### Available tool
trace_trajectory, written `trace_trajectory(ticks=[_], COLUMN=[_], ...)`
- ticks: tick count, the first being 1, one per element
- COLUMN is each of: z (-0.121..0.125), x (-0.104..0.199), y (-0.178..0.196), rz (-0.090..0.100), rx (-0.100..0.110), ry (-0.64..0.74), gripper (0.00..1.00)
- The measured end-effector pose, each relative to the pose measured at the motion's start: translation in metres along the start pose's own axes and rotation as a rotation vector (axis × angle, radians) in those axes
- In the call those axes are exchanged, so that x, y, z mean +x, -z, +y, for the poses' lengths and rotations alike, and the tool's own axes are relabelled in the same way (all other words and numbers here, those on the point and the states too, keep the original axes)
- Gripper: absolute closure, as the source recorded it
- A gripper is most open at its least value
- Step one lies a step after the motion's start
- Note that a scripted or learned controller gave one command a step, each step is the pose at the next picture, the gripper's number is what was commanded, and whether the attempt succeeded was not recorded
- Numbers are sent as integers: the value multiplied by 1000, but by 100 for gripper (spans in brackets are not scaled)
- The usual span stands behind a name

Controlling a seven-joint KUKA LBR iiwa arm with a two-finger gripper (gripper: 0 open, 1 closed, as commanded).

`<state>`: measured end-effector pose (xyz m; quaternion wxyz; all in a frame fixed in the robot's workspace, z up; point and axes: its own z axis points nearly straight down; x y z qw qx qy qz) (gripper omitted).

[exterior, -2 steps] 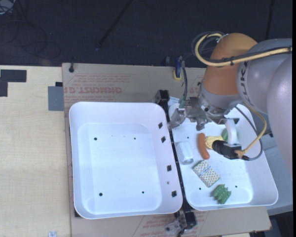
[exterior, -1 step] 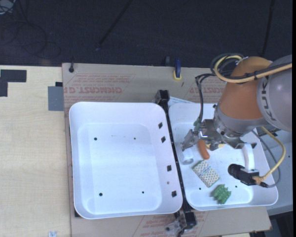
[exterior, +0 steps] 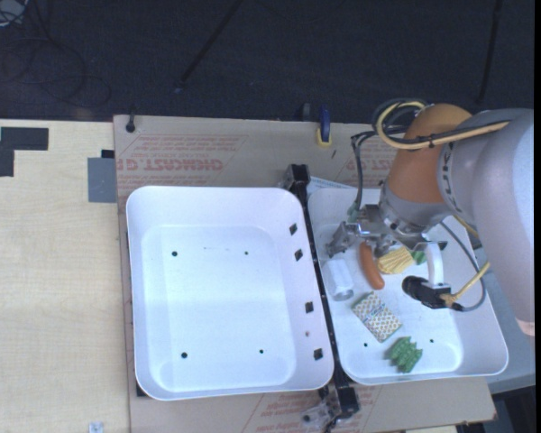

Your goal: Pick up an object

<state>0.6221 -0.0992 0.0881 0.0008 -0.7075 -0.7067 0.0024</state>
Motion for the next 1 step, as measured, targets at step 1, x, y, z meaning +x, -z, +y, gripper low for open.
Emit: trace_trajectory(ticks=[1], z=[-1], x=[0], y=[15], rz=[3], rx=[0], ry=[-3], gripper=[100])
